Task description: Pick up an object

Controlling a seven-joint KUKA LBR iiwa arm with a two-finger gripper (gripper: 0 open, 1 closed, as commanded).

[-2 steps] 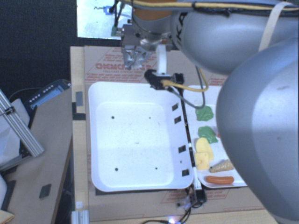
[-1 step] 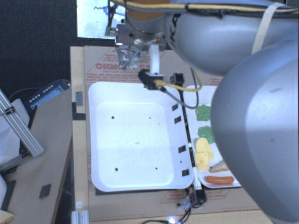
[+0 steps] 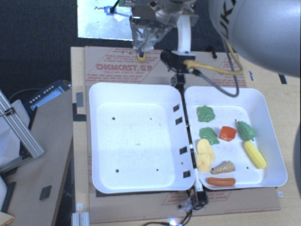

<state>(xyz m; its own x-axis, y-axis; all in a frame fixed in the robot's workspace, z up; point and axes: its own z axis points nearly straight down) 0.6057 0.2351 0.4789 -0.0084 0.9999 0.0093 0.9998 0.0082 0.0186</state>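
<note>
The right bin holds several toy foods. Among them are two green leafy pieces, a red pepper, a green broccoli-like piece and a yellow corn cob. It also holds two pale yellow pieces, a tan piece and an orange sausage. My gripper hangs high over the cardboard behind the left bin, far from all the food. A small yellow spot sits at its lower tip, and I cannot tell what it is.
The two bins meet at a black-clipped seam. A black bracket with yellow and grey cables hangs behind the right bin. The arm's large grey body covers the upper right. A grey device and metal rails lie to the left.
</note>
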